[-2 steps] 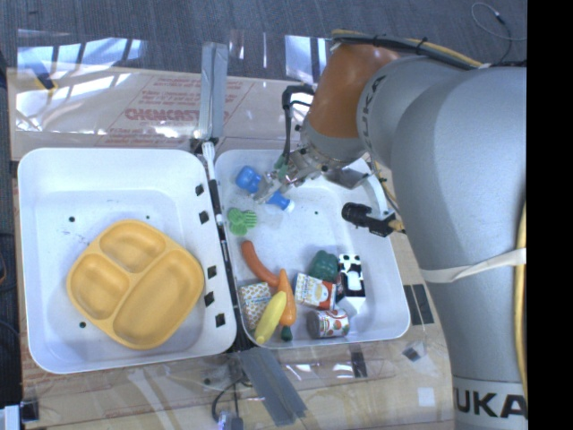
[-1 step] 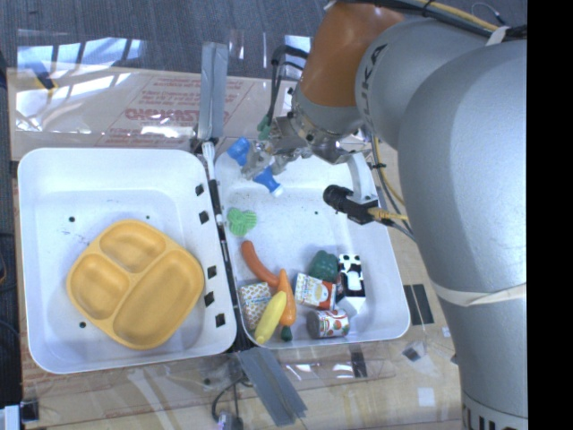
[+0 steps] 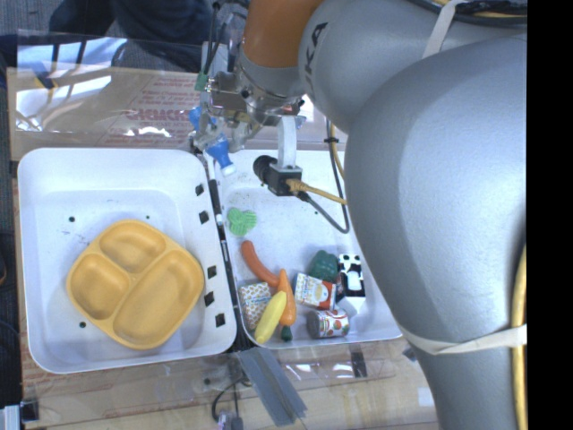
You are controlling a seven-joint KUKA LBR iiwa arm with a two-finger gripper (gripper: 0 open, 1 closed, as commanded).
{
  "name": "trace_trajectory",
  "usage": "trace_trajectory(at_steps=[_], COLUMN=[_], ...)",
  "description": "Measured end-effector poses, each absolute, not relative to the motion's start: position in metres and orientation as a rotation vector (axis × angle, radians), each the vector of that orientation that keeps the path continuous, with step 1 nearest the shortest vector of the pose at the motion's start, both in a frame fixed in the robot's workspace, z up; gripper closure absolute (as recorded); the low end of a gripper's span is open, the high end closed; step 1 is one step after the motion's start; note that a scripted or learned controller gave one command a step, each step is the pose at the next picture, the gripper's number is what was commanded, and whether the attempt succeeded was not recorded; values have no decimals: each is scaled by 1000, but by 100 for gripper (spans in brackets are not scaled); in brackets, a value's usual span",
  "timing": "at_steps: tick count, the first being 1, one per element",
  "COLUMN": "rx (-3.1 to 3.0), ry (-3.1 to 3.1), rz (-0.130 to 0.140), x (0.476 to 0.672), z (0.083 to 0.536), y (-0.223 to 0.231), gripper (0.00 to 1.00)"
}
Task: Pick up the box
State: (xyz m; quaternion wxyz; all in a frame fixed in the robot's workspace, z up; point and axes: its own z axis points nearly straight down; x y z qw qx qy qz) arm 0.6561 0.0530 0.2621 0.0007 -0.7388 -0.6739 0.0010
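While the claw [image 3: 218,141] hangs at the right bin's far-left corner, grip state impossible to tell, the box [image 3: 313,290] lies well toward its near edge.

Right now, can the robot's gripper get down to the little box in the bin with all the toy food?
Probably yes. The gripper is over the bin's far end, and the box lies uncovered at the near end. A can and carrot crowd it, so gripping it cleanly may be tricky.
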Motion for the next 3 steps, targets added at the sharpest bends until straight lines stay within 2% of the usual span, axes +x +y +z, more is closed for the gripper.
trace_trajectory(at_steps=[1, 2, 3], rx=[-2103, -1914, -2037], ry=[-2330, -2489, -2390], rz=[6, -5, 2], x=[652, 593, 581], z=[217, 92, 207], y=[185, 216, 186], gripper=[100, 100, 100])
